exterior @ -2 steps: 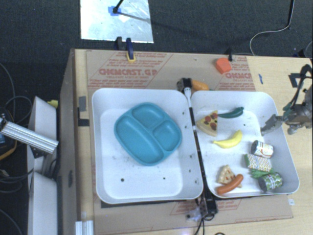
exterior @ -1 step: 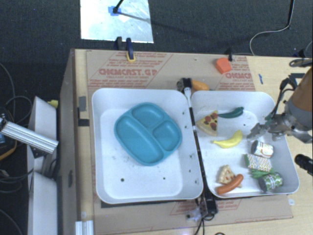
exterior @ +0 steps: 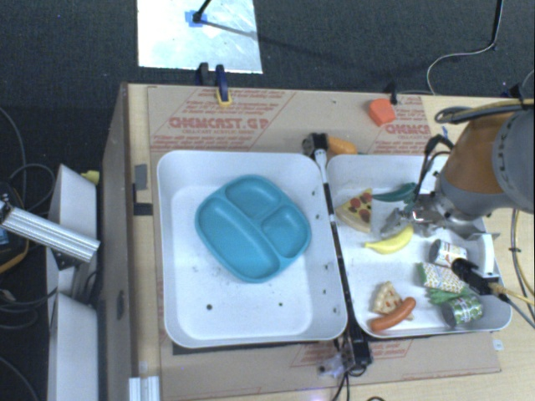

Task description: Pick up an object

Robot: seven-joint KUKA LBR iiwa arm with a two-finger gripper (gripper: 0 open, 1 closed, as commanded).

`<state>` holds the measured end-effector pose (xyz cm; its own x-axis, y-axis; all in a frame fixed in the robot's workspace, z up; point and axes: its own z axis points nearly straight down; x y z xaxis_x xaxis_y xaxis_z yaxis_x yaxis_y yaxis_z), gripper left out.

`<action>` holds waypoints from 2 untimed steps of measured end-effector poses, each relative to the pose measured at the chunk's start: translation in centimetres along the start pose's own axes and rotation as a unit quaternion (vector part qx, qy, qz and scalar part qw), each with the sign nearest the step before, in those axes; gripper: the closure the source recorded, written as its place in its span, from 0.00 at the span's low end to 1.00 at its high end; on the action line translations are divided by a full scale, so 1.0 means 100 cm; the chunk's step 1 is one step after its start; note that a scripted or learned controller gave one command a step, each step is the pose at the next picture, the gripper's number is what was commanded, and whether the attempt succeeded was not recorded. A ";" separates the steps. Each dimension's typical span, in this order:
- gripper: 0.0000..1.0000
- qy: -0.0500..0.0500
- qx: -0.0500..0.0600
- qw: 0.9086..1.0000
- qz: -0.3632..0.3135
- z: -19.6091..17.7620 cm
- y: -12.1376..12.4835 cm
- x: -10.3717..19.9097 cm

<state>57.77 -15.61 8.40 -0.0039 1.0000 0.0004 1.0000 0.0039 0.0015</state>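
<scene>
The right bin (exterior: 351, 257) holds several toy foods. A yellow banana (exterior: 390, 242) lies near its middle, with a pizza slice (exterior: 357, 210) to the upper left and a green piece (exterior: 398, 195) above. My gripper (exterior: 402, 220) hangs low over the bin, just above the banana and right of the pizza slice. It comes down from the grey arm with its orange band (exterior: 473, 159). Nothing visibly sits in its grasp.
A sausage (exterior: 393, 315), a small pizza wedge (exterior: 386, 296), a green packet (exterior: 442, 277), a white carton (exterior: 450, 251) and a can (exterior: 462, 310) crowd the bin's lower right. The left bin (exterior: 180, 307) bears a blue divided plate (exterior: 252, 226). An orange block (exterior: 381, 111) lies on the bench behind.
</scene>
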 end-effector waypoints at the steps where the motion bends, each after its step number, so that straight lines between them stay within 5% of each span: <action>1: 1.00 -0.001 -0.001 1.000 0.000 -0.011 0.001 -0.001; 2: 1.00 0.000 -0.002 1.000 -0.001 -0.088 0.025 0.057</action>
